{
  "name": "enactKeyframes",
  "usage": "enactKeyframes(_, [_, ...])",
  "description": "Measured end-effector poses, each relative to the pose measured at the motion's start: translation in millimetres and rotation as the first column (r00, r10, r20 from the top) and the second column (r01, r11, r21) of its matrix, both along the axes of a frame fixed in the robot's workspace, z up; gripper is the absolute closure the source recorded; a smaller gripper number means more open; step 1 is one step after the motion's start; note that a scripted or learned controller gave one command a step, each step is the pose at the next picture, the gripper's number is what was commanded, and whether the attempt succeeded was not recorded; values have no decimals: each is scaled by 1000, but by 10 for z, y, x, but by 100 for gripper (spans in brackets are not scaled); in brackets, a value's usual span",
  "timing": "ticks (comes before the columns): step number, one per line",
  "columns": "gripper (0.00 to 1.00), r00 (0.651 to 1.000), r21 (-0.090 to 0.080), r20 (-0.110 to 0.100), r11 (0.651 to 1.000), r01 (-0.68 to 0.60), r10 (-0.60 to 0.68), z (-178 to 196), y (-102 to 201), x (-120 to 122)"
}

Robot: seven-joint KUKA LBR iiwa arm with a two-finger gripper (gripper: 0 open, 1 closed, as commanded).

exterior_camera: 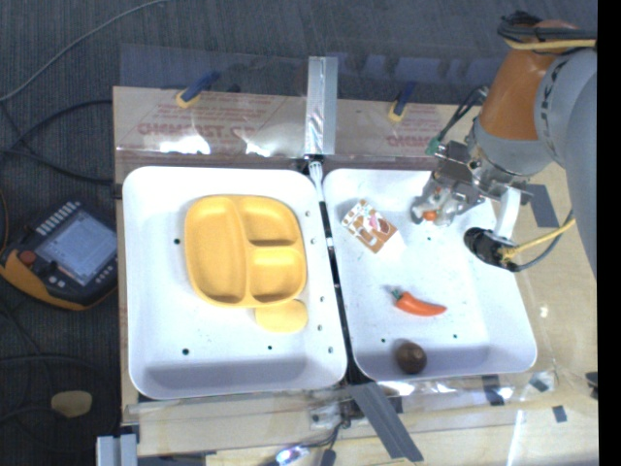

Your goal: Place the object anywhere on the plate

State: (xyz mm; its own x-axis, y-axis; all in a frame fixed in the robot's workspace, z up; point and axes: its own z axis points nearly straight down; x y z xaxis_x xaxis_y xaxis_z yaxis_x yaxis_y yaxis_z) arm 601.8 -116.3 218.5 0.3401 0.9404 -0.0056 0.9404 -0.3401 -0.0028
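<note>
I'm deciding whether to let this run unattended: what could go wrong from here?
1. The gripper sits at the right bin's far edge, away from the orange pepper, so a grasp may miss.
2. The brown ball could roll away.
3. Any carry must cross the ridge between the bins to reach the yellow plate.

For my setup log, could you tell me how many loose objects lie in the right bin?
3: a wrapped snack near the bin's upper left, an orange pepper mid-bin, and a brown ball by the front wall. The gripper may hide another.

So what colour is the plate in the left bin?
Yellow, a divided plate, seen in the camera view.
</note>
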Motion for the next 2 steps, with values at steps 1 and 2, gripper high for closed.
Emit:
enactKeyframes(1, [0, 1000, 0, 0, 1000, 1, -1, 1, -2, 0])
enactKeyframes(2, [0, 988, 0, 3, 988, 154, -154, 1006, -416, -322])
